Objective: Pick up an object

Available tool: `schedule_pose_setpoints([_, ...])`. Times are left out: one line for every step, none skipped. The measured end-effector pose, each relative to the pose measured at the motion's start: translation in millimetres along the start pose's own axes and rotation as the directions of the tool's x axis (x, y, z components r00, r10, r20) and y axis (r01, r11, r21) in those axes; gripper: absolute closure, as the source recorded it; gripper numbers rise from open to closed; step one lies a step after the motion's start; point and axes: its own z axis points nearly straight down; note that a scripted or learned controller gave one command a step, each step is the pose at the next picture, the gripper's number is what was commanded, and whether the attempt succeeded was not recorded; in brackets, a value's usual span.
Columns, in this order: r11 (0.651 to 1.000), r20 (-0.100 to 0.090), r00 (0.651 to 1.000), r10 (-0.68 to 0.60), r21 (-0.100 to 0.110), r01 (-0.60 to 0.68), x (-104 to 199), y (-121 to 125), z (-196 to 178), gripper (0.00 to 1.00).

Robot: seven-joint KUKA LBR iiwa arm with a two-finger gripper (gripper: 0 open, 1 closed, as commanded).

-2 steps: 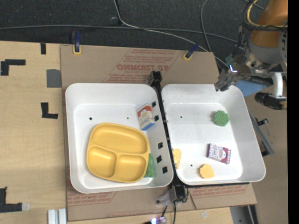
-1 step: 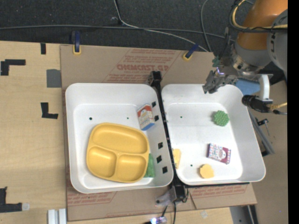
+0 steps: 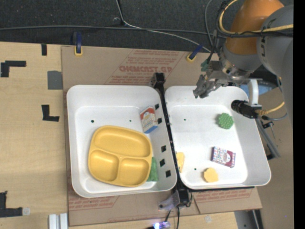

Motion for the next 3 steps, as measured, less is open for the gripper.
schedule_pose_setpoints([1.000, -0.001, 1.000, -0.002, 0.002, 0.002, 50.0, -23.6, 5.9, 1.00])
schedule_pose_setpoints([1.000, -0.001, 1.000, -0.003, 0.001, 0.003, 101.7, -30.2, 19.2, 1.00])
schedule_pose_setpoints([1.000, -0.001, 1.000, -0.002, -0.001, 0.002, 158.6, -38.0, 11.0, 1.00])
